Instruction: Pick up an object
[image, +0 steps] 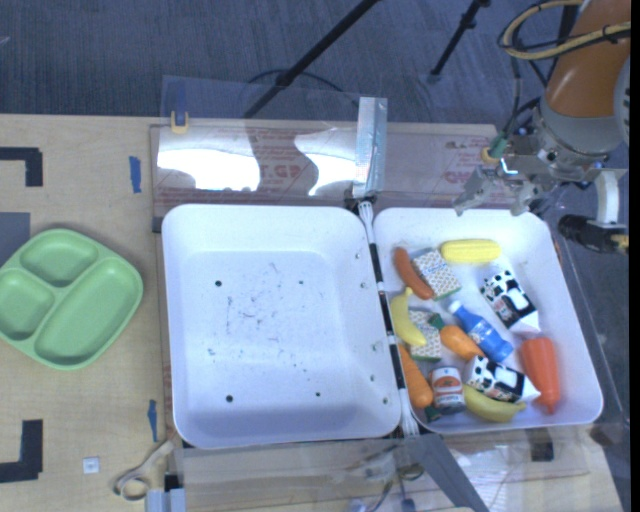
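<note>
Arm (585, 85) in from the right, grey with orange band, hanging over the far right corner of the right bin (575, 310). Gripper (492, 190) above the bin's far rim, clear of everything inside. State of the jaws: cannot tell, too blurred and small. Nothing between them that can be seen.

Task things all in the right bin, packed close:
- Corn cob (470, 251), yellow, near the far wall, long axis running left-right, lying flat.
- Sausage (413, 272), red-orange, just left of the corn, long axis slanting from far-left to near-right.
- Patterned packet (438, 270) beside the sausage, touching it.
- Cow-print carton (507, 296), black and white, right of centre, tilted.
- Blue bottle (483, 334) in the middle, long axis diagonal, white cap end toward far-left.
- Banana (402, 320) along the left wall, long axis roughly near-far, curved.
- Carrot (543, 370), orange, by the right wall, long axis near-far, slightly slanted.
- Second banana (494, 405) at the near wall, lying left-right, with another cow-print carton (497, 378) touching it.
- Small jar (448, 387) upright near the front, orange piece (417, 377) just left of it.

Left bin (270, 320) white, scuffed. Green divided plate (68, 297) on the table (80, 180), well left of both bins.
</note>
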